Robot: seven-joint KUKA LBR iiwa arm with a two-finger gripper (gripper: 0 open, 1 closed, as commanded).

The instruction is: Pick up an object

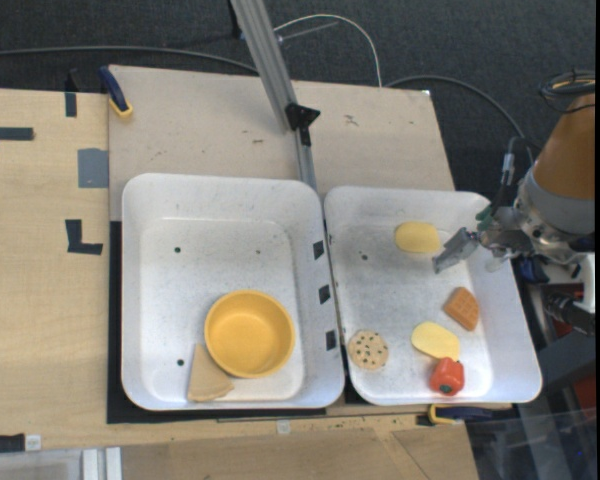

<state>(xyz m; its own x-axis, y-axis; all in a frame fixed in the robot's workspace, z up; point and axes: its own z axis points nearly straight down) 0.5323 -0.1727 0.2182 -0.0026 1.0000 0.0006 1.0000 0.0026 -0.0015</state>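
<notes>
In the right bin (380,218), a pale yellow oval piece (417,237) lies near the back. An orange ridged block (462,308), a second yellow piece (435,340), a small red vegetable (446,376) and a round cookie (367,349) lie nearer the front. My gripper (452,254) reaches in over the bin's right rim and hangs just right of the yellow oval, with nothing seen held. The arm's orange band (570,158) sits at the far right.
The left bin (160,208) holds a yellow bowl (248,333) and a tan wedge (208,380) at its front. A grey metal post (270,53) slants down to the gap between the bins. Cables (360,38) run across the dark floor behind.
</notes>
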